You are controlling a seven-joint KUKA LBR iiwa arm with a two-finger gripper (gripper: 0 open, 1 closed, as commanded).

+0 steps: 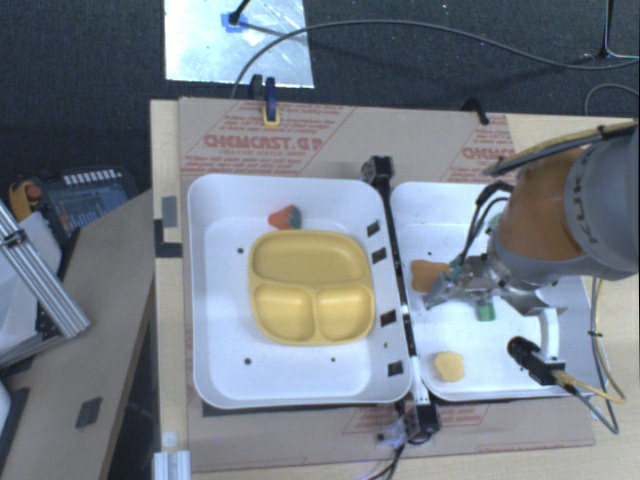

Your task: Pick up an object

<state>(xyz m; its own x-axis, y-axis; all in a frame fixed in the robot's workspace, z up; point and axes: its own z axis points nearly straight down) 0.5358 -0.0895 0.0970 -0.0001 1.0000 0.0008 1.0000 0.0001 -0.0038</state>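
In the right bin (440, 213) an orange-brown piece (427, 272) lies near the left wall. My gripper (447, 290) hovers right beside it, at its lower right edge, and nothing shows between the gripper and the piece. A small green object (485, 312) sits just under the wrist. A round yellow piece (449, 366) rests near the bin's front left corner. A small red and green object (285, 217) lies in the left bin (215, 298), behind the yellow plate.
A yellow divided plate (310, 286) takes up the middle of the left bin. The bulky grey and orange arm (560, 218) covers the right half of the right bin. A black cable end (530, 358) hangs near that bin's front.
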